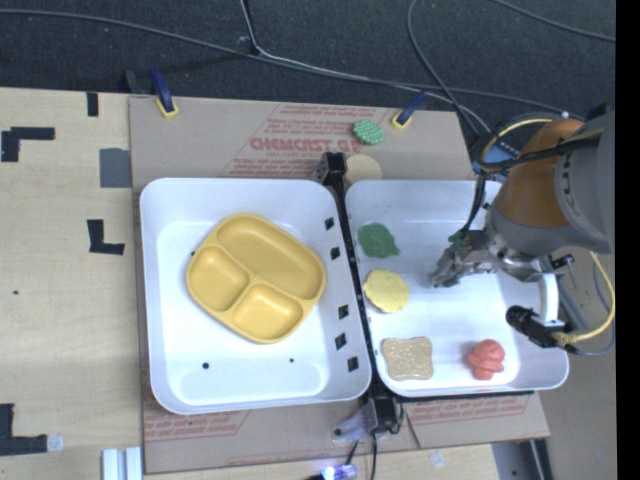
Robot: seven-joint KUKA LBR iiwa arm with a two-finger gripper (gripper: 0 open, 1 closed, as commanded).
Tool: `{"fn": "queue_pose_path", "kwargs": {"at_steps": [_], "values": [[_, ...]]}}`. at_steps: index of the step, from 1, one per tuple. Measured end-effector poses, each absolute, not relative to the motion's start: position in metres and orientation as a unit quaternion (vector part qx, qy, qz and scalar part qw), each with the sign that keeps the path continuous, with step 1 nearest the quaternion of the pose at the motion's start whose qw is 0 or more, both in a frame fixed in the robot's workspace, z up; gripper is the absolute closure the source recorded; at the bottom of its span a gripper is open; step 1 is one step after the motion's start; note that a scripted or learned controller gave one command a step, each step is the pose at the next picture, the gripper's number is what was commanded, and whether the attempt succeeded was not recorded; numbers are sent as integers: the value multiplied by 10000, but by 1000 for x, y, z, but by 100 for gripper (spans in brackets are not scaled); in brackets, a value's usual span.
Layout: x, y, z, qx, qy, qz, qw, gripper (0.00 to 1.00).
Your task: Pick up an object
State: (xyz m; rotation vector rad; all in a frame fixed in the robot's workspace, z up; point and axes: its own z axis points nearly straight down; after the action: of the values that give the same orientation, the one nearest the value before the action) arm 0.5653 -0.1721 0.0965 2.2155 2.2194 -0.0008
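Nearest the camera, along the front edge of the right-hand shallow white plastic bin (520, 380), lie a flat tan toast-like square (407, 358) toward the front-left corner and a small red lumpy toy piece (485, 358) toward the front-right corner, well apart from each other. Further back, a round pale-yellow soft disc (386, 291) sits close to the bin's left wall, and behind it a dark green leaf-shaped piece (377, 239) lies nearer the back-left corner. These four loose pieces look spread out so that any one can be taken singly, and any of them could be the object to pick up. The grey two-finger gripper (446, 272) hangs over bare floor near the middle of this bin, right of the yellow disc and touching nothing; whether it is released or clenched cannot be told. In the left-hand white bin (160, 298), a yellow three-compartment plastic tray (256, 276) lies askew at the centre, its compartments bare. Farthest off, on the cardboard sheet (220, 133) behind the bins, rests a small green dotted disc (368, 130).
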Motion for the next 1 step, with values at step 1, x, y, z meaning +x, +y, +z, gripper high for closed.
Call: {"fn": "queue_pose_path", "kwargs": {"at_steps": [1], "values": [[562,-179,156,7070,7072,9,22,100]]}}
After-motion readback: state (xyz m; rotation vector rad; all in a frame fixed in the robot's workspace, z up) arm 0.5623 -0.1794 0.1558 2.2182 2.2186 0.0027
